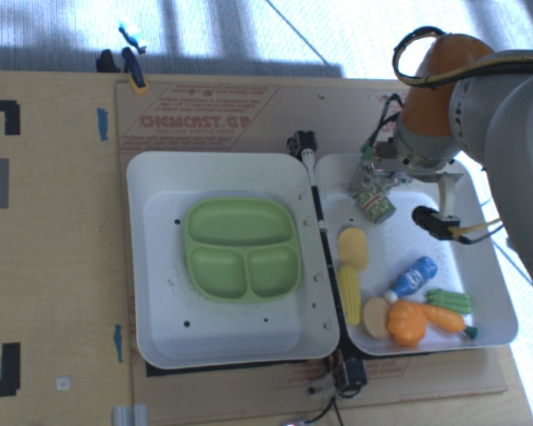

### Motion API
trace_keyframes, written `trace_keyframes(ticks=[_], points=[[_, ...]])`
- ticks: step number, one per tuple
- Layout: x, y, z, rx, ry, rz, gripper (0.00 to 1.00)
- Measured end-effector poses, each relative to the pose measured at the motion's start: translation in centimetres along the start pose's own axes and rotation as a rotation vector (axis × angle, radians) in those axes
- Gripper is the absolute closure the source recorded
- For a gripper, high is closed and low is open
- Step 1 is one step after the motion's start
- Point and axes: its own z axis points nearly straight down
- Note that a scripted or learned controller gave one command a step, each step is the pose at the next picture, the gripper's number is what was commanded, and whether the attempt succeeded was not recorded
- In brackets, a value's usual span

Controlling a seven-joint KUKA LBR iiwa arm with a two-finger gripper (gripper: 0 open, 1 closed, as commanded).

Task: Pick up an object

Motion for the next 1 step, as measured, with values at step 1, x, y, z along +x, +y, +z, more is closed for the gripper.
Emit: trace_keyframes(ticks=[1], points=[[2.77, -7.28, -13.65, 0.007, 0.0, 0.002, 1.0]])
